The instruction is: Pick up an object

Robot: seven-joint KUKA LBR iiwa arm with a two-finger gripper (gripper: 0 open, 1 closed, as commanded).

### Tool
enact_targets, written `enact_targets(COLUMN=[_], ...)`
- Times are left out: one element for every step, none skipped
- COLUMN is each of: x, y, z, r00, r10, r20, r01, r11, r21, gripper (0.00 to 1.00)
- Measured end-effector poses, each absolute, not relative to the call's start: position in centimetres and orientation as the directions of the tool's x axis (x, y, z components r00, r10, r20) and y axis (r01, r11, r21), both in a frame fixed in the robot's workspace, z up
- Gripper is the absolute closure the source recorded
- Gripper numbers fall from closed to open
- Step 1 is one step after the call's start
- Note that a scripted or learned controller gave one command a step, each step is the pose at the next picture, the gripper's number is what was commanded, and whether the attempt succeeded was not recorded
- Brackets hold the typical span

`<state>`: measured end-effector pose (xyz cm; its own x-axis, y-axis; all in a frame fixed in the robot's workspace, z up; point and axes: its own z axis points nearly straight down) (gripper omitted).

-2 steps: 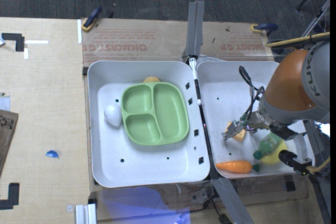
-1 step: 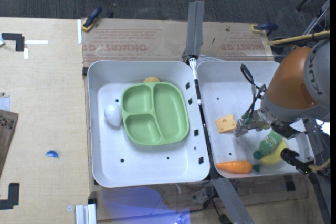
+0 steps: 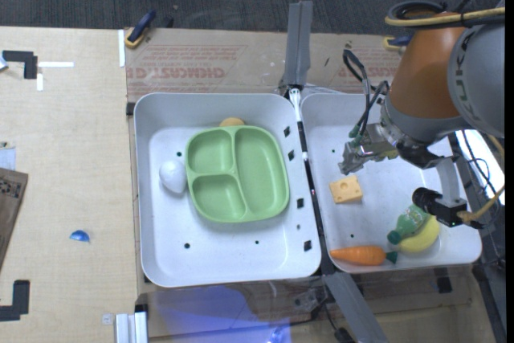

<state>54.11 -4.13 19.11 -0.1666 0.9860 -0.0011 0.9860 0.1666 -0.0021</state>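
Two shallow white bins sit side by side on a wooden bench, seen from above at a slant. Inside the left bin (image 3: 161,253) lies a green divided plate (image 3: 238,173) with three compartments, all bare. A small white ball (image 3: 172,175) rests against the plate's left edge, and a sliver of something orange (image 3: 232,122) peeks out behind its far rim.

Inside the right bin (image 3: 321,132) are the likeliest things to pick: a yellow cheese wedge (image 3: 346,189) near the middle, an orange carrot (image 3: 359,255) along the near wall, and a banana (image 3: 421,236) with something green (image 3: 405,222) beside it in the near right corner.

Reaching in from the right, the grey arm with its orange band (image 3: 426,68) carries the gripper (image 3: 353,158) above the right bin, just behind the cheese wedge and apart from it. Nothing appears between its fingers; how far apart they stand cannot be told from this angle.

Judging by position, the cheese is the natural target. To do this well, the gripper should centre over the wedge, line its fingers up with the wedge's flat sides, and descend straight before closing, since a corner grip could let the wedge twist free.
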Motion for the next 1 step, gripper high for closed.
enact_targets(x=[54.10], y=[-4.14], z=[19.09], r00=[-0.166], r10=[0.986], r20=[-0.002], r01=[0.986], r11=[0.166], r21=[-0.002], gripper=[0.00])
